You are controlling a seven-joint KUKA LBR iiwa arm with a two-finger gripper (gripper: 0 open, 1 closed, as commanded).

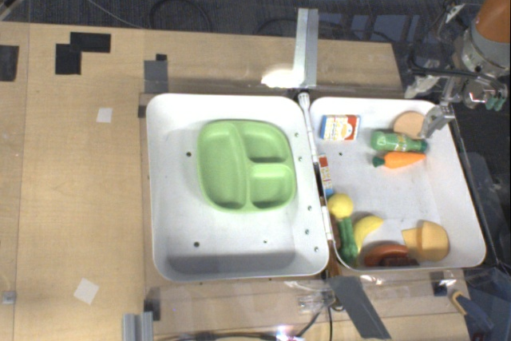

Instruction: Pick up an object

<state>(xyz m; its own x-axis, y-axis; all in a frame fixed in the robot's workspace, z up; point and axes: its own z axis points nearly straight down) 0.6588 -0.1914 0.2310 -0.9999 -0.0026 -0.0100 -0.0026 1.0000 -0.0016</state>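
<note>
Up in the far right corner of the right bin (467,196), a small cluster of toy food sits just under the gripper (437,120): a tan, rounded piece (409,124) against the back wall, a green bottle-shaped item (397,142) lying on its side in front of it, and an orange carrot (402,160) lying alongside the bottle, close enough that they look to be touching. The gripper's grey tip comes down at the right end of the tan piece and the bottle, but I cannot tell from where I stand how its fingers are set, or whether anything is caught in them.

To the left of that cluster, near the bin's back left corner, lies a small white carton with a red and blue label (339,128). Along the near edge there is a second group: a yellow lemon (341,206), a dark green piece (348,239) below it, another yellow piece (368,228), a dark red item (389,254) and a tan, wedge-like chunk (427,239) toward the right.

Above the gripper the arm (487,36) rises grey with its orange band at the picture's right edge.

Across the divider, the left bin (172,172) holds a pale green divided plate (243,164), near its middle. Both bins rest on a light wooden bench (72,172).
</note>
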